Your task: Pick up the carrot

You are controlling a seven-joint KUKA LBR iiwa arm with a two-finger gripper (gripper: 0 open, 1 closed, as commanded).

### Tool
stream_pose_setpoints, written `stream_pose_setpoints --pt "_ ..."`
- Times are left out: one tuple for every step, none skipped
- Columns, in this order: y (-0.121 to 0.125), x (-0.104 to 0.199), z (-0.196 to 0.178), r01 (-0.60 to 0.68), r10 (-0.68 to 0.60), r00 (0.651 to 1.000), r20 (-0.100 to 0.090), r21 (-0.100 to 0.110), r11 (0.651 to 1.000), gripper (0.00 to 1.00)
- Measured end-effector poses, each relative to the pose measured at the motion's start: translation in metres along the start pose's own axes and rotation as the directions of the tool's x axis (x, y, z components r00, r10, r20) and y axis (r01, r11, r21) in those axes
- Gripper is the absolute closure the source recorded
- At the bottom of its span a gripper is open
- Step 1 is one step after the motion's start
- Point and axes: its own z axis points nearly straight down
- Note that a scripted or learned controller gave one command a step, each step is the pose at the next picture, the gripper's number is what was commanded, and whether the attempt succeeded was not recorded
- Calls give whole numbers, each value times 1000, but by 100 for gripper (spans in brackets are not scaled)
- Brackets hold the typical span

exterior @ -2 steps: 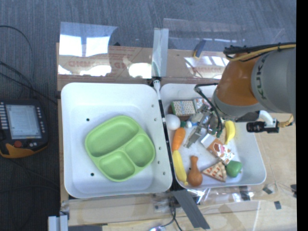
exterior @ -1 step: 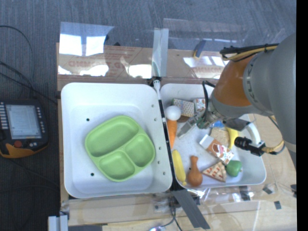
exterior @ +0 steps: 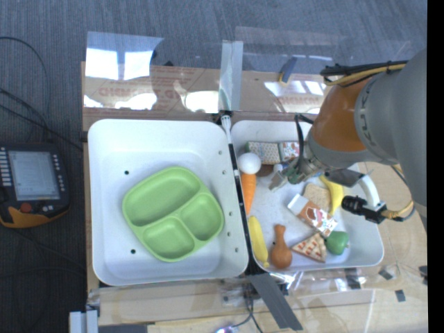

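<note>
Arm (exterior: pixel 361 116) comes in from 3 o'clock and covers the right bin's (exterior: pixel 371 255) upper part, so you can't read what lies under it. Left bin (exterior: pixel 104 186) has a green divided plate (exterior: pixel 173 214). Carrot (exterior: pixel 248 191) lies against the dividing wall at the right bin's 9 o'clock edge, white egg (exterior: pixel 249 163) touching at 12, yellow corn (exterior: pixel 257 238) at 6. Gripper (exterior: pixel 288 174) sits just 3 o'clock of it; can't tell its finger spread. Risk: you clip the wall or grab egg or corn instead.
</note>
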Motion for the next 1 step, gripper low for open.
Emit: stream_pose_setpoints --pt "11 53 -74 281 -280 959 -35 22 959 100"
